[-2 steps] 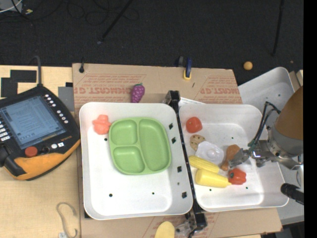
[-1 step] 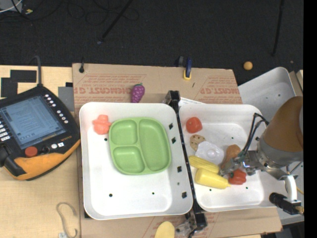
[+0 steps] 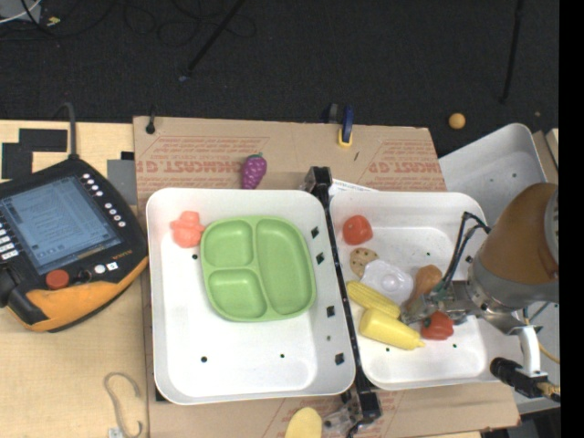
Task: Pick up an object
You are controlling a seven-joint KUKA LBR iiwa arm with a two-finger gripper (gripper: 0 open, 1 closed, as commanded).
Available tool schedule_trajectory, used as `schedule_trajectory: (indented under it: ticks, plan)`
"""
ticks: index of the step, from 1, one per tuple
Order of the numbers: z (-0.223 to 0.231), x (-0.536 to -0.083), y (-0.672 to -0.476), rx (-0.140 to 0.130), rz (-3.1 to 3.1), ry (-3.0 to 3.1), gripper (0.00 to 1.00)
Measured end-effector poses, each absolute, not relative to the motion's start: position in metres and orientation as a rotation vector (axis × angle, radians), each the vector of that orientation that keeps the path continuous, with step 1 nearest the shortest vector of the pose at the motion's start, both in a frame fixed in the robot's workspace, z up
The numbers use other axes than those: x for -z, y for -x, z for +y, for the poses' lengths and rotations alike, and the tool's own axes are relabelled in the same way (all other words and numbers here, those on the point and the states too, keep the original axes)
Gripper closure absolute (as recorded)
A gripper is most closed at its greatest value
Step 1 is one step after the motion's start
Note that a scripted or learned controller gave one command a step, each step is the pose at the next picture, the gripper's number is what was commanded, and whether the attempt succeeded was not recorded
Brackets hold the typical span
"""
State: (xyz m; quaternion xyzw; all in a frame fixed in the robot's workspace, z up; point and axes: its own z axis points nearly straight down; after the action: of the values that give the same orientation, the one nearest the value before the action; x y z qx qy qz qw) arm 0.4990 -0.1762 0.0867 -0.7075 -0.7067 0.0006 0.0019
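My gripper [image 3: 427, 316] is down in the right bin [image 3: 456, 372], near its right side. A small red object [image 3: 439, 328] lies right against it, and a brown drumstick-shaped piece [image 3: 425, 279] sits just above. To the gripper's left lie a yellow corn cob [image 3: 371, 296] and a yellow fruit [image 3: 391, 329]. A clear lumpy item [image 3: 393, 281], a cookie [image 3: 362, 261] and a red tomato [image 3: 357, 229] sit further toward the bin's far left. The wrist hides how the gripper stands on the red object.
The left bin [image 3: 237, 372] holds a green divided plate [image 3: 255, 267] and a pink toy [image 3: 186, 229]. Purple grapes [image 3: 254, 170] lie on the cardboard behind it, and a yellow item [image 3: 304, 421] lies in front. A teach pendant [image 3: 55, 235] rests at far left.
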Motion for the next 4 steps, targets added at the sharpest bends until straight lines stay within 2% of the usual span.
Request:
schedule_trajectory:
  ticks: [1,2,3,4]
  plan:
    - [-0.178,-0.098,-0.499,0.000,-2.213,2.227,1.00]
    - [-0.181,-0.140,-0.497,0.001,-2.215,2.228,1.00]
    - [-0.181,-0.203,-0.500,0.003,-2.224,2.224,1.00]
    - [-0.182,-0.229,-0.501,0.001,-2.222,2.221,1.00]
